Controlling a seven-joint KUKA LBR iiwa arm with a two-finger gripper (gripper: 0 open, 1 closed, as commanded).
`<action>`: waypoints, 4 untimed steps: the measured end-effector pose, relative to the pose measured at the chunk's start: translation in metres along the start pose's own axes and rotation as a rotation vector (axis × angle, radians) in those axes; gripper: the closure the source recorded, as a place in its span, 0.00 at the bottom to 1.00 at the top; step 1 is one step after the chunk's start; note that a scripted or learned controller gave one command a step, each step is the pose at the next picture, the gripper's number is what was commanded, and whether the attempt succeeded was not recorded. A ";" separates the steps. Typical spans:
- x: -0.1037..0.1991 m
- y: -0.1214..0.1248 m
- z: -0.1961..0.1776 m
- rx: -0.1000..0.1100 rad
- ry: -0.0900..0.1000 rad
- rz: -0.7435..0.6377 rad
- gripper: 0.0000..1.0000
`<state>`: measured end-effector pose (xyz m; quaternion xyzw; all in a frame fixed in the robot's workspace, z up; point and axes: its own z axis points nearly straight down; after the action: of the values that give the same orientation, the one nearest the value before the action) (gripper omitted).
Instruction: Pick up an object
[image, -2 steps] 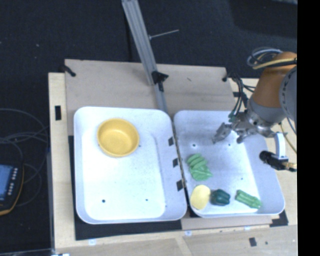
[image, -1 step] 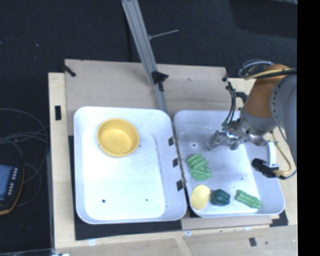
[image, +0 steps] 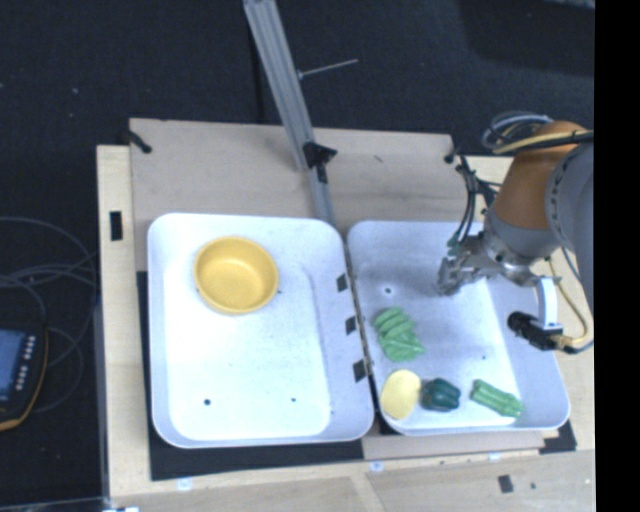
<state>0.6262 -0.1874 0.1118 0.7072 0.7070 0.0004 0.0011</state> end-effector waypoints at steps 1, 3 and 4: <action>-0.008 -0.005 -0.056 -0.003 0.000 0.000 1.00; -0.011 -0.012 -0.119 0.001 0.001 -0.001 1.00; 0.047 0.000 -0.115 0.001 0.002 -0.005 1.00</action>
<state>0.6265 -0.1407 0.2267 0.7056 0.7086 0.0006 0.0001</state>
